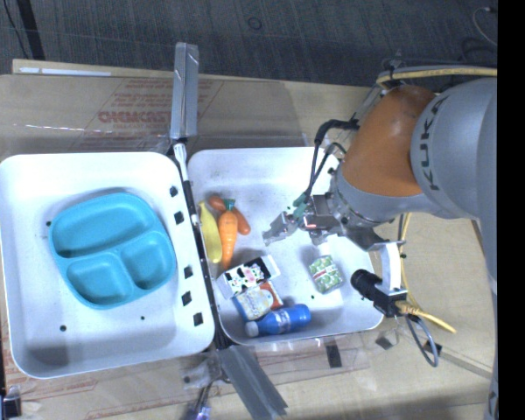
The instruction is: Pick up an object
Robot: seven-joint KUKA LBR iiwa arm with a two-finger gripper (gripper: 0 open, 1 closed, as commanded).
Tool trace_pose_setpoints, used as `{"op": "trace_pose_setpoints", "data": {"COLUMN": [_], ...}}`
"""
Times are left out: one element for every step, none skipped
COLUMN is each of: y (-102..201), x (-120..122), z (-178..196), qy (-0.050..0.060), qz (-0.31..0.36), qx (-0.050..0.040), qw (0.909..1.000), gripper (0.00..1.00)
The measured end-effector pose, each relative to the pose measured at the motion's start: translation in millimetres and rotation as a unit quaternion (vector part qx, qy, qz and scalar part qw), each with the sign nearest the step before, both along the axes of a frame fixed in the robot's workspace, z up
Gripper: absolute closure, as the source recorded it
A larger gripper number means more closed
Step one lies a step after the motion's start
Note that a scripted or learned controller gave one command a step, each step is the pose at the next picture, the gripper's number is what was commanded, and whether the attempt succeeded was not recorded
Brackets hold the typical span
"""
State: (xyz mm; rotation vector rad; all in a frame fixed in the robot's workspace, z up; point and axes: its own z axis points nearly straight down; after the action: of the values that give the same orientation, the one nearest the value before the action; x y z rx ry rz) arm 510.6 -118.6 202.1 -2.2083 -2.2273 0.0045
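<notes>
My gripper [278,228] hangs over the middle of the right bin [271,169], above bare white floor. Just to its left lie an orange carrot [228,227] and a yellow banana [210,234], side by side against the bin's left wall. Below the gripper sits a black-and-white patterned card [248,275], with a red and white packet [257,301] under it. A blue bottle [280,319] lies along the front wall. A small green and white pack [325,272] rests at the lower right of the gripper. I see nothing held.
The left bin [17,234] holds a blue divided tray [112,248]. A grey divider [185,90] runs between the two bins. The arm's orange and grey body [402,147] covers the right bin's right side.
</notes>
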Motion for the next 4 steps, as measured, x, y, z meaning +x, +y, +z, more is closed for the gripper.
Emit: {"op": "trace_pose_setpoints", "data": {"y": [-73, -91, -91, -90], "x": [7, -13, -34, -33], "z": [-80, -111, -80, -110], "qy": [0.0, -0.002, -0.001, -0.002], "qz": [0.082, 0.084, 0.065, 0.081], "qx": [0.0007, 0.0002, 0.0011, 0.0005], "qw": [0.9966, 0.9964, 0.9979, 0.9967], "gripper": [0.0, 0.0, 0.0, 0.0]}}
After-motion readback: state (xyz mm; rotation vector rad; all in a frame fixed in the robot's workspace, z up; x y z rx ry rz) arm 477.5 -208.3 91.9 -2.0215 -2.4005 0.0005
